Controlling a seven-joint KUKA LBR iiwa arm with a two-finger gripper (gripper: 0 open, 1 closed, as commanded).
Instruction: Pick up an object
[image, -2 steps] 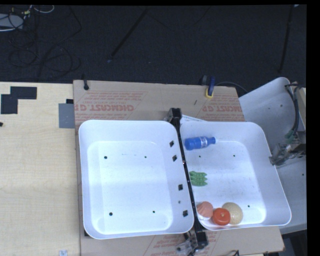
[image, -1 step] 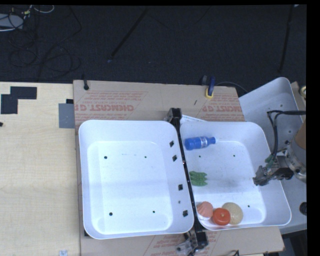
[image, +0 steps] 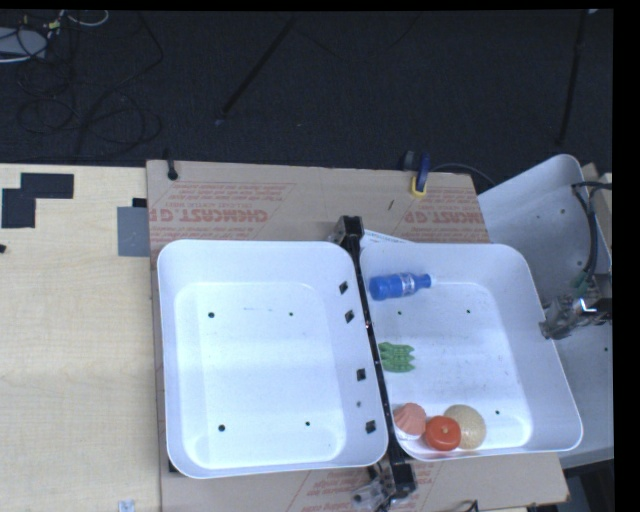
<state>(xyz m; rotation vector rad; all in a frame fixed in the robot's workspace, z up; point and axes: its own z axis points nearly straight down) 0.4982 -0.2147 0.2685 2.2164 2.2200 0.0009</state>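
The right bin (image: 520, 300) holds several objects. A blue bottle (image: 400, 286) lies on its side near the far left corner. A small green piece (image: 396, 357) rests by the left wall. In the near corner a pink round piece (image: 409, 419), a red round piece (image: 442, 433) and a tan round piece (image: 467, 424) sit close together. My gripper (image: 572, 316) shows as a small dark metal shape just outside the bin's right rim, apart from every object, with the grey arm (image: 545, 215) behind it.
The left bin (image: 180, 300) sits beside the right one, with a black divider strip (image: 365, 340) between them. Both rest on a cardboard sheet (image: 260, 205) on the wooden bench. A yellow and blue clamp (image: 420, 178) stands at the cardboard's far edge.
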